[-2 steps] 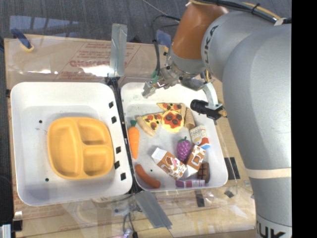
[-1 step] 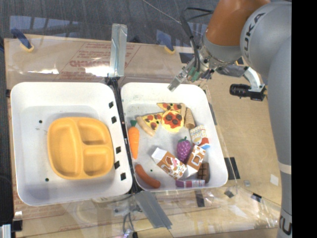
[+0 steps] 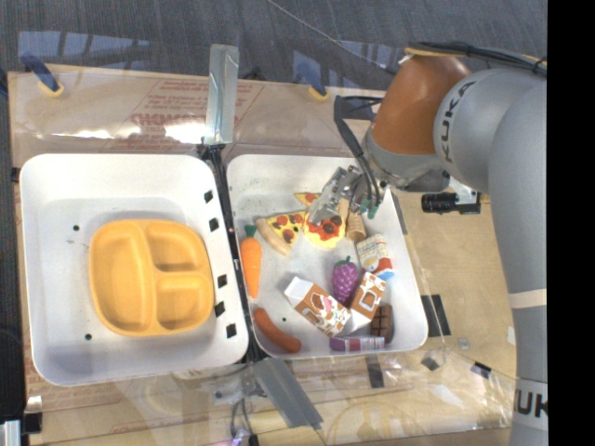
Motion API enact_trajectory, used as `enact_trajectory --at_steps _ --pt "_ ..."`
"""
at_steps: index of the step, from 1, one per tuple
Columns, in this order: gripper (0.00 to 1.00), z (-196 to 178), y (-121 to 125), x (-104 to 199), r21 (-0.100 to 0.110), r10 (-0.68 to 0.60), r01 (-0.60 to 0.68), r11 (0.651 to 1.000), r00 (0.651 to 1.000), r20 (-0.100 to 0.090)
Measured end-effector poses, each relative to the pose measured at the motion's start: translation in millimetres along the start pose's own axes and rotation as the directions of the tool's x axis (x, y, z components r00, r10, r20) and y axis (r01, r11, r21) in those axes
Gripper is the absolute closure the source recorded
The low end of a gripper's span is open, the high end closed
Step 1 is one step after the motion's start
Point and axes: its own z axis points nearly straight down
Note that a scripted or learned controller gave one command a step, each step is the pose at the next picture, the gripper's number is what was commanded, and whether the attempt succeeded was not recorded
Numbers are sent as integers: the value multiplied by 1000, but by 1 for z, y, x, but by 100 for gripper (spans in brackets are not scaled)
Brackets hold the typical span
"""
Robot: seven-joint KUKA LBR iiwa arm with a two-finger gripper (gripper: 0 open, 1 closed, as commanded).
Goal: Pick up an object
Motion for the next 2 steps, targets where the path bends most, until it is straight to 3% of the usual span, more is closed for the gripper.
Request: enact_trajectory --at_steps 1,2 --pt "0 -4 1 -2 -2 -1 1 1000 1000 7" --pt "0 32 36 16 -5 22 -22 1000 1000 16"
